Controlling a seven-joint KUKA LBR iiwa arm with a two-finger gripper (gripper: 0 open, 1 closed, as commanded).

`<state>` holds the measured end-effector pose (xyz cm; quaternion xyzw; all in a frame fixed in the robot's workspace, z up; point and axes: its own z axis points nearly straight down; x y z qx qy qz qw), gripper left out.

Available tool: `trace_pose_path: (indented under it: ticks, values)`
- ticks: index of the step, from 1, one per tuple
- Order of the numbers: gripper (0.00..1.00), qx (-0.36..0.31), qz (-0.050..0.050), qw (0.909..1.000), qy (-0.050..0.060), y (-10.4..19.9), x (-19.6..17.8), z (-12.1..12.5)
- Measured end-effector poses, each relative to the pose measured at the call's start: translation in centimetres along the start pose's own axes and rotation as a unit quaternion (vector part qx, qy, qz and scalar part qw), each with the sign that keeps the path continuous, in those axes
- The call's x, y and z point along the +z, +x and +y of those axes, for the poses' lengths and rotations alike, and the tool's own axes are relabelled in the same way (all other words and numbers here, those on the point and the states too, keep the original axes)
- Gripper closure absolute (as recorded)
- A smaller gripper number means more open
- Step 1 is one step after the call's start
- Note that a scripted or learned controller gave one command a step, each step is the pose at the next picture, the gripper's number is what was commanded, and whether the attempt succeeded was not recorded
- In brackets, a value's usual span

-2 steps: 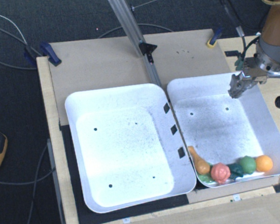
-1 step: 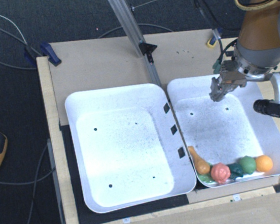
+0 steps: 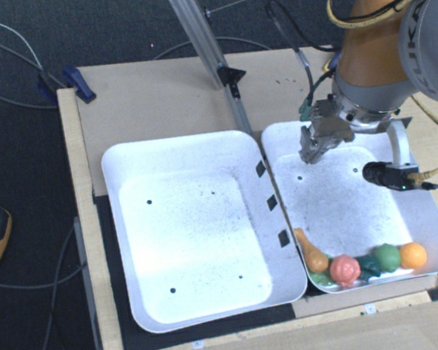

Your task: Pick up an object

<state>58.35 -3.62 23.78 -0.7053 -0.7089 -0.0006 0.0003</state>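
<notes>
**Q:** Where is your tool just now?

**Me:** My gripper (image 3: 313, 152) hangs over the far end of the right bin (image 3: 343, 202), above bare floor. Nothing between its tips. Whether they stand spread or pressed together, I cannot tell from this slanted view; they blur into one dark lump.

**Q:** And the things to pick?

**Me:** All crowded along the near wall of that same bin, well apart from my gripper. From the divider outward: an orange carrot (image 3: 313, 254) lying at a slant, a pink ball (image 3: 344, 269) touching its thick end, a green ball (image 3: 386, 256), then an orange ball (image 3: 413, 255) nearest the outer corner. Something teal and flat lies under or between the pink and green ones; too small to name. The left bin (image 3: 190, 230) bears only specks.

**Q:** How will they handle?

**Me:** My guess: toy food, light, probably hollow plastic or foam. Little weight to fight, but the round ones look smooth and could squirt out of a two-finger pinch if I close off-centre. They sit hard against the wall and one another, so a finger may have no room on the near side.

**Q:** Which would you take, and where?

**Me:** The carrot, I think. It reaches farthest into open floor, and its narrow upper end has space either side. I would straddle it across its width, about mid-length. Second choice, the orange ball, taken across its widest part, fingers set parallel to the near wall.
</notes>
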Motion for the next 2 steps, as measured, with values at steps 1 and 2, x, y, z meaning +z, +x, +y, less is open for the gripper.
trace_pose_path:
  ticks: [1,2]
  values:
    - [1.0,0.0,0.0,1.0,0.001,5.0,1.2,-1.1]
    - [1.0,0.0,0.0,1.0,0.001,9.8,2.1,-2.1]
